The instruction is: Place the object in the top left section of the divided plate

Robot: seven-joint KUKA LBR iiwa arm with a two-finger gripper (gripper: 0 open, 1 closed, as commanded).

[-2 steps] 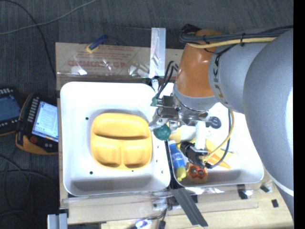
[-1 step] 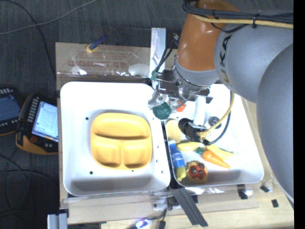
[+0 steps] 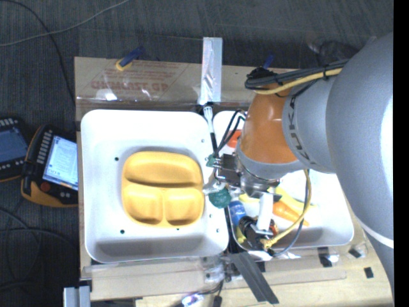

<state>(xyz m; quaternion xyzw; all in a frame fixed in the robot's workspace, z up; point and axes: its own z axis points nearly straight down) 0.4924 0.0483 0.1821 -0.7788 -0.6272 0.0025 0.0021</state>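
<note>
The yellow divided plate (image 3: 162, 186) lies in the left bin (image 3: 102, 171), with one wide section on its far side and two smaller ones on its near side; all three look bare. My gripper (image 3: 220, 187) hangs over the wall between the two bins, just right of the plate's right rim. A small teal object (image 3: 219, 199) sits directly under the gripper's tip, and whether it is gripped is hidden by the wrist. The grey arm with its orange band (image 3: 268, 133) covers much of the right bin.
In the right bin (image 3: 332, 232), a blue object (image 3: 237, 210) lies just right of the teal one, with yellow and orange pieces (image 3: 289, 208) beside it. A handheld pendant (image 3: 54, 168) lies off the bench to the left.
</note>
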